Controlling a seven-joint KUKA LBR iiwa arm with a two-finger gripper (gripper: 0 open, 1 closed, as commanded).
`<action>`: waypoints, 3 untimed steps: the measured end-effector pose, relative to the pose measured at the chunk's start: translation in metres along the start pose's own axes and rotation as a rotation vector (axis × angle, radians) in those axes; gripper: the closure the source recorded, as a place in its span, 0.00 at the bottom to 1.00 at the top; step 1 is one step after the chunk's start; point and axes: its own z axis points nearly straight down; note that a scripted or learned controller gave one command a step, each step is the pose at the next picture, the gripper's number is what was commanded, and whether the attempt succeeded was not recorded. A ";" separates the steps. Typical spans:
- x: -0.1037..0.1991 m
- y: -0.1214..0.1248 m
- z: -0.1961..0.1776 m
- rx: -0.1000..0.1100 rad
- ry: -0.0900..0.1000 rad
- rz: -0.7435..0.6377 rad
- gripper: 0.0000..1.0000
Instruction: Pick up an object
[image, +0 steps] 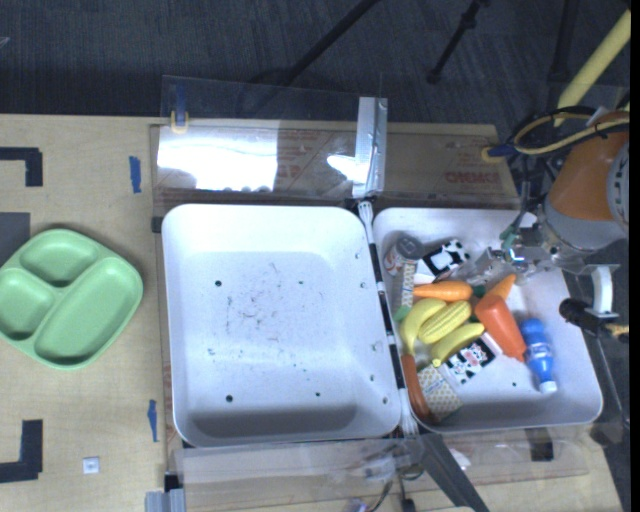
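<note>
The right bin (570, 405) holds a pile of objects: a yellow banana bunch (440, 325), a small orange carrot (442, 292), and a larger orange carrot (500, 322). A blue bottle (538, 355) lies to their right. A black-and-white toy (446, 257) sits at the back, and a checkered packet (437, 388) at the front. My gripper (506, 258) hangs over the bin's back right part, just above the top of the larger carrot. Nothing is visibly held in it.
The left bin (270, 320) lies beside the right one, and a metal divider (385, 310) runs between them. A green sectioned plate (65, 297) rests on the bench at far left. A clear panel (265, 150) stands behind the bins. Cables and the arm's orange band (588, 190) crowd the right edge.
</note>
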 end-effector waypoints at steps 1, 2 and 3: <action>-0.002 0.000 -0.008 0.002 -0.004 0.001 1.00; 0.055 0.018 -0.122 0.008 -0.005 -0.054 1.00; 0.055 0.018 -0.122 0.009 -0.005 -0.054 0.00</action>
